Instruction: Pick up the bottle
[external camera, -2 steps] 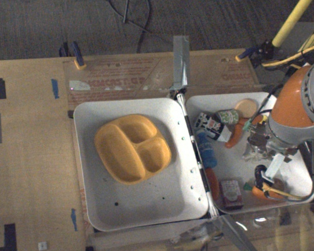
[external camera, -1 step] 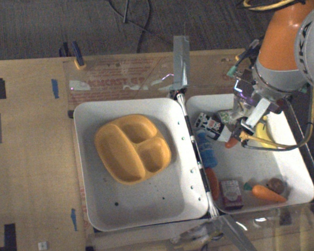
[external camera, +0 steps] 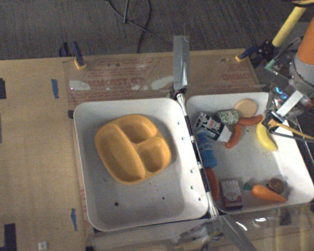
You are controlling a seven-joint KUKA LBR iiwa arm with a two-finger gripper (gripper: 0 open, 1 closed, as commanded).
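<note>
The bottle is blue and lies along the left wall of the right bin, its length running front to back. My gripper hangs over the right bin's far right side, just above the upper end of a banana. It is well to the right of the bottle and apart from it, with sausages between them. Nothing shows in the gripper.
Around the bottle lie a black-and-white carton, a green can, two sausages, a tan disc, a red box and a carrot. The left bin holds a yellow divided plate.
</note>
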